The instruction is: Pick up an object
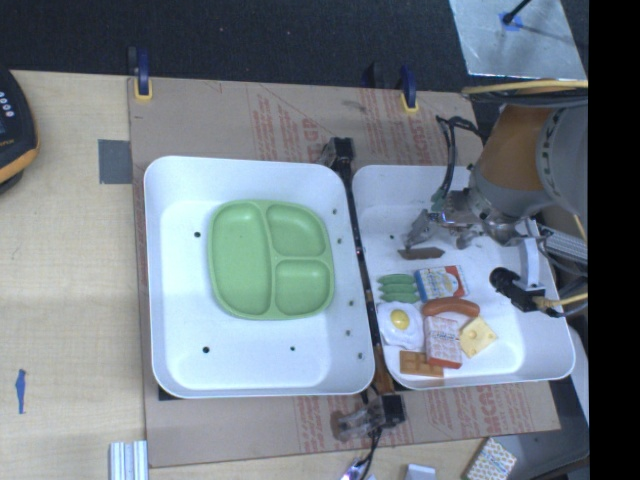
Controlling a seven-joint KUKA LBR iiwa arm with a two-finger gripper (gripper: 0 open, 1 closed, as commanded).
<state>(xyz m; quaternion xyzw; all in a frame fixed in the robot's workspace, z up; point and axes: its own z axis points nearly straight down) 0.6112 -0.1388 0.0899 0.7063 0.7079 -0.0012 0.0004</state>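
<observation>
Pale wood forms the worktop, on which brown cardboard is clamped beneath two white bins. Toy food is gathered along the near edge of the right bin: green beans, a fried egg, a sausage and a cheese wedge. These lie just below the pincer, apart from it; whether it is spread cannot be told. A green divided plate is seen in the left bin.
</observation>
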